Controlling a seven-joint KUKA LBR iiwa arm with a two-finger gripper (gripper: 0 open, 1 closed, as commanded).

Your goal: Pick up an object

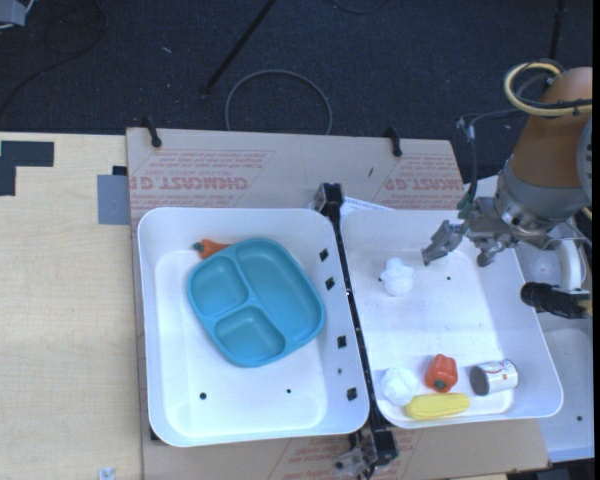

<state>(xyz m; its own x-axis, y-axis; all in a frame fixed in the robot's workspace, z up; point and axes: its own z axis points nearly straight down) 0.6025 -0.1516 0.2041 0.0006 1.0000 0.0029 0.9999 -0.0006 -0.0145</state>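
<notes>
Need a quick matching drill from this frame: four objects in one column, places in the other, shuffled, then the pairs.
Things:
1. blue divided plate
2. corn cob
3. white ball
4. gripper

Places:
A. front rim of the right bin
B. middle of the left bin
C. over the right bin's back right part
D. right bin, near the centre divider, alone

Pairs: 1-B, 2-A, 3-D, 4-C

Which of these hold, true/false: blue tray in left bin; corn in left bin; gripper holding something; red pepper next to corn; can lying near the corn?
1. The blue tray lies in the left bin. True.
2. The corn is in the left bin. False: it is in the right bin.
3. The gripper holds something. False: open, nothing between its fingers.
4. The red pepper sits beside the corn. True.
5. The can lies near the corn. True.
</notes>
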